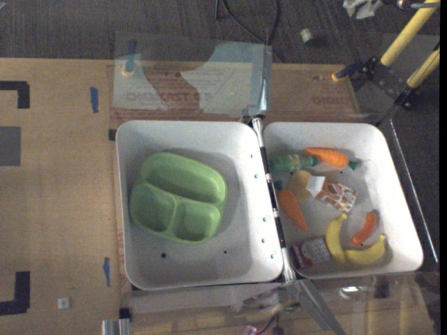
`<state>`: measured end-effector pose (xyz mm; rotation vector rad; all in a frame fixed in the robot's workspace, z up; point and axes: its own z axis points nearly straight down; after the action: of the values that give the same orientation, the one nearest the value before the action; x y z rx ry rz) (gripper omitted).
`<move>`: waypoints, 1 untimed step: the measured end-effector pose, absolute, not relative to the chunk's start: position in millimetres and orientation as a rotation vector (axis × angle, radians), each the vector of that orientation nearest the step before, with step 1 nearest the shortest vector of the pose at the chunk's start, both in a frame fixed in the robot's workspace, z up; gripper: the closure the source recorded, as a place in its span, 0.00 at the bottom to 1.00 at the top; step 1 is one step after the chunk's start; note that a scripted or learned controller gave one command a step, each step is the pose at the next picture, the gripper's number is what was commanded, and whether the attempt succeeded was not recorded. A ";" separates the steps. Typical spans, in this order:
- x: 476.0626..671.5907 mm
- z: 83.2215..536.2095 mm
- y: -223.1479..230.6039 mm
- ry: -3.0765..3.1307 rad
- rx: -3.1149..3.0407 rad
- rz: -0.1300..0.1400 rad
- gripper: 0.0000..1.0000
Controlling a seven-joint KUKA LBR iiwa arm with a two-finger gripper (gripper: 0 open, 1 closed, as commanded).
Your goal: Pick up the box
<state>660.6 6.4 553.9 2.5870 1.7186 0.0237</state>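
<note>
The box (335,194) is a small white carton with an orange-brown pattern. It lies on its side near the middle of the right bin (401,208). A pale yellow item (301,183) touches its left end, and an orange carrot (292,210) lies just left of it. A small red packet (311,252) sits at the bin's front left corner, next to a banana (353,248).
The right bin also holds a second carrot (326,157), a green bottle (291,162) and a red-orange pepper (365,227). A green divided plate (179,196) lies in the left bin (133,257). Yellow stand legs (408,30) are at the top right.
</note>
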 end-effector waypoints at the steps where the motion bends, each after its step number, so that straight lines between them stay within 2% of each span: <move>1: 661.1 564.7 8.7 1.722 2.580 0.027 1.00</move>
<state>661.1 8.7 564.7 2.5803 1.7219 0.0267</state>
